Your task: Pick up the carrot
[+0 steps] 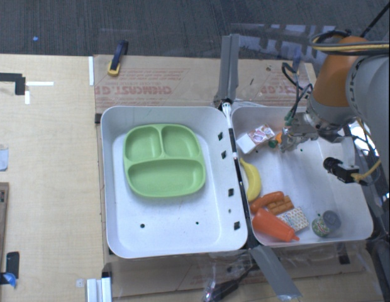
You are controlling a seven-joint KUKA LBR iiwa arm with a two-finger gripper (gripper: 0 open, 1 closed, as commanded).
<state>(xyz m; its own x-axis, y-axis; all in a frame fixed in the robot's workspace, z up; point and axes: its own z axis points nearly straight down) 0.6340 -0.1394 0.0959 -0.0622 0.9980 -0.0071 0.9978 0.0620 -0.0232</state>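
Observation:
The carrot [274,226], red-orange and tapered, lies at the front of the right bin [346,231], with its thin end pointing right. Just behind it lie two shorter orange sticks [271,201], side by side. My gripper [289,138] hangs low at the back of the same bin, well behind the carrot and apart from it. It is next to a small white packet [263,134].
A yellow banana [251,178] lies along the right bin's left wall. A patterned block [294,219], a speckled ball [321,226] and a grey disc [331,218] sit at the front right. The left bin [119,231] holds a green divided plate [164,160].

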